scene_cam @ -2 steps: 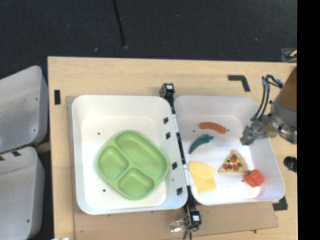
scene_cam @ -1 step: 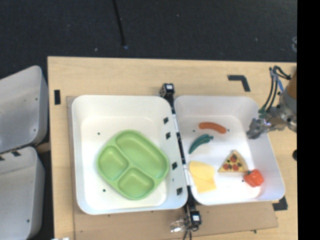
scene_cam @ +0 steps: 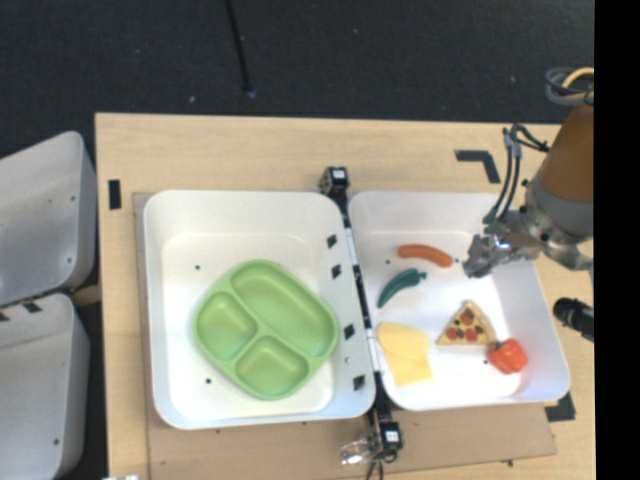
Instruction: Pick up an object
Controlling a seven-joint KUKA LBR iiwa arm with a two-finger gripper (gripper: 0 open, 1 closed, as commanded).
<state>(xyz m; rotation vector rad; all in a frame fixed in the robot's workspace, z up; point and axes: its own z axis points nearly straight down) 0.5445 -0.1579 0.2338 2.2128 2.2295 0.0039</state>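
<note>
The pale wooden worktop (scene_cam: 250,153) carried both bins. My gripper (scene_cam: 478,261) hung low, its grip unreadable; the orange plastic sausage (scene_cam: 425,254) lay just beside it, seemingly the target.

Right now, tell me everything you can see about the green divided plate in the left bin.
The light green plastic divided plate is a rounded, shallow tray with three compartments: one long section along its upper right side and two smaller ones at the left and bottom. It looks smooth and matte. It lies flat and right side up, turned at a diagonal, on the floor of the left white bin, toward that bin's lower middle. Its compartments hold nothing, and only the bin floor touches it.
</note>
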